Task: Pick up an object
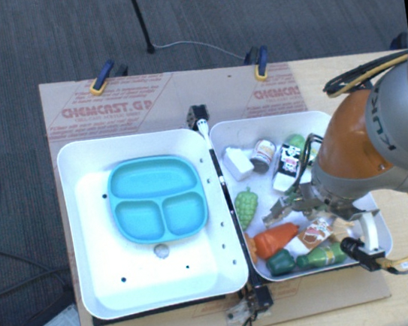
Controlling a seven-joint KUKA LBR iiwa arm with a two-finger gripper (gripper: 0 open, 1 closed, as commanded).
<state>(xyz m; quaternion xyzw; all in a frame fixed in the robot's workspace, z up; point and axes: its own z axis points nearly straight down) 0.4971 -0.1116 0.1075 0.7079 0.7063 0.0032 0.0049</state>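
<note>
Two shallow white bins are seen side by side on a brown cardboard sheet [141, 99] laid over the bench. The left white bin [93, 236] carries a light blue three-compartment plastic tray [158, 198], set towards the bin's far edge, with its long axis running parallel to that edge. A small grey disc [161, 251] lies just beside the tray's near edge.

The right white bin [273, 120] is crowded with small objects. An orange carrot-shaped toy [276, 238] lies near the bin's near-left corner; its long axis runs roughly parallel to the near edge, slightly tilted, with the narrower end directed towards the bin's right side. A green bumpy grape-like toy [246, 207] is placed against the left wall, its long axis running from the far edge to the near edge. A dark green rounded toy [281, 263] and a green bottle-like item [321, 257] lie along the near edge. A white block [237, 162], a small brown-and-white can [263, 154] and a black-and-white carton [288, 159] sit towards the far edge.

The grey arm with the orange band [354, 147] is extended over the right bin from its right side. The gripper [302, 208] is positioned low over the bin's middle, just beyond the carrot-shaped toy. How far the pincer is parted, and what it has hold of, cannot be told.
</note>
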